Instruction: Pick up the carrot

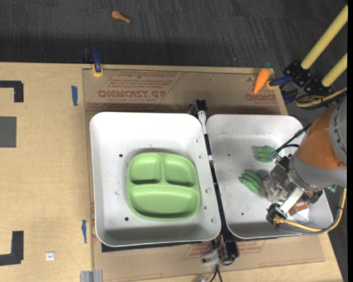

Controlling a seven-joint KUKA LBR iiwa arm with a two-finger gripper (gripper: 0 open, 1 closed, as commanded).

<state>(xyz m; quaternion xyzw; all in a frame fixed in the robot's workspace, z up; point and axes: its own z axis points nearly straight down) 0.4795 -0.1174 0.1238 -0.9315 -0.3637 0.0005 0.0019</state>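
The main risk is a grasp on the wrong thing. The carrot (261, 81) is not in either bin: it lies on the worktop (44, 165) beyond the far rim of the right bin (234, 137), its green tip pointing away, just beside a blue clamp (279, 81). The arm (325, 148) is meanwhile sunk low into the right side of that bin, its wrist turned toward the near-left, and the jaws sit close to two green pieces, the far green piece (265, 152) and the near green piece (252, 180). A close from here would most likely catch one of those, or only the bin floor.

To get to the carrot, the arm would have to rise and cross the far rim. A low path could clip that rim or shove the bin. The clamp crowds the carrot (little room on that side), and the tapered shape may slip out of a pinch taken near the thin end.

A small orange scrap (120, 16) on the dark floor (193, 27), far left, could also be mistaken for the target.

Whether the jaws are released or clenched I cannot tell, since the wrist hides them. A brownish-orange fleck under the wrist is too small to identify.
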